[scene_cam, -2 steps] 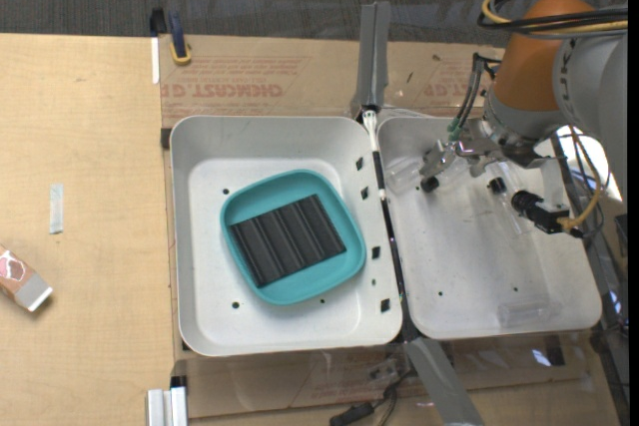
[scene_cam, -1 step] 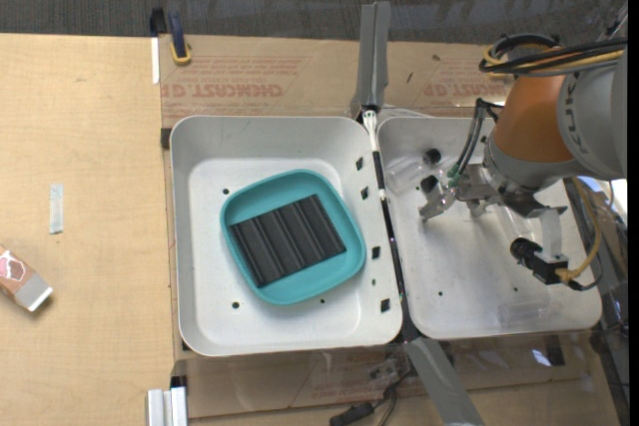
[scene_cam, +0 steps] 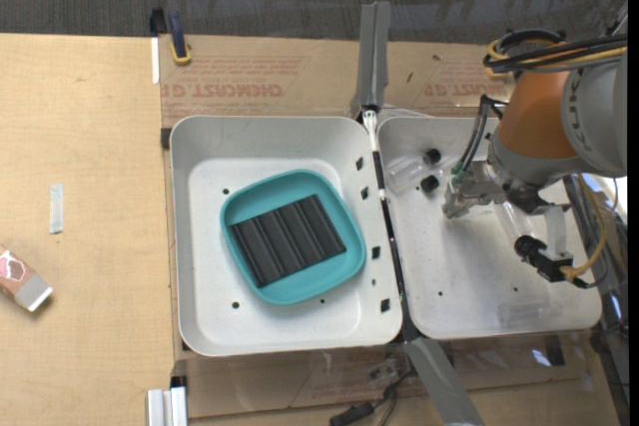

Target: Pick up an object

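Grey arm w/ orange band sits highest, reaching in from the right over the right bin. Its tool hangs low near that bin's back-left area; can't tell if it's apart or together. Nearest pick: clear plastic piece by the bin's left wall, w/ small black bits beside it. Prob. light, thin, slippery, crushable; take it across its narrow width, gently. Teal tray w/ dark ribbed insert lies in left bin, stiff, wide.
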`<state>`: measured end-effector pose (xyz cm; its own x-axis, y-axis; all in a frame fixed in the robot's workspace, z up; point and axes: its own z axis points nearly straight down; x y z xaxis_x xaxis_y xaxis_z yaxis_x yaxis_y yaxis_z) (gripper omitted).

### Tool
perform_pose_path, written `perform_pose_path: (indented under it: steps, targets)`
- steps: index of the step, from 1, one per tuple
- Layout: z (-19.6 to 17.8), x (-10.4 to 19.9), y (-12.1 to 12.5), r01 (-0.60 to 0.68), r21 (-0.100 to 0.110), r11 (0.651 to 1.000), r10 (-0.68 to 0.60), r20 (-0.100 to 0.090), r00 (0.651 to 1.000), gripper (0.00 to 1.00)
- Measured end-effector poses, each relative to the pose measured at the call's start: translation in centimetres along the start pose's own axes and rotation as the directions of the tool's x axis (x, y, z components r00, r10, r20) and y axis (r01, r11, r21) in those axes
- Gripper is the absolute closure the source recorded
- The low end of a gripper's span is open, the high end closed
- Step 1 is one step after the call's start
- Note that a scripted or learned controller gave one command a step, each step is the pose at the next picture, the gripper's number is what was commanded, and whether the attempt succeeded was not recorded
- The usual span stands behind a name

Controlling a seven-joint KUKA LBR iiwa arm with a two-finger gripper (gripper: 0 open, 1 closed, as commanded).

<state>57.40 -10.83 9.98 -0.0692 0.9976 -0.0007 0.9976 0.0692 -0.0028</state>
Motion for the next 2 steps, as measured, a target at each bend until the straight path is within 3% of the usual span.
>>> perform_pose_path:
  steps: [1, 2]
  targets:
    - [0.0, 0.0, 0.0, 0.001, 0.000, 1.000, -0.001, 0.000, 1.000, 0.00]
    - [0.8, -5.4, 4.5, 0.037, -0.003, 0.999, -0.037, 0.001, 0.999, 0.00]
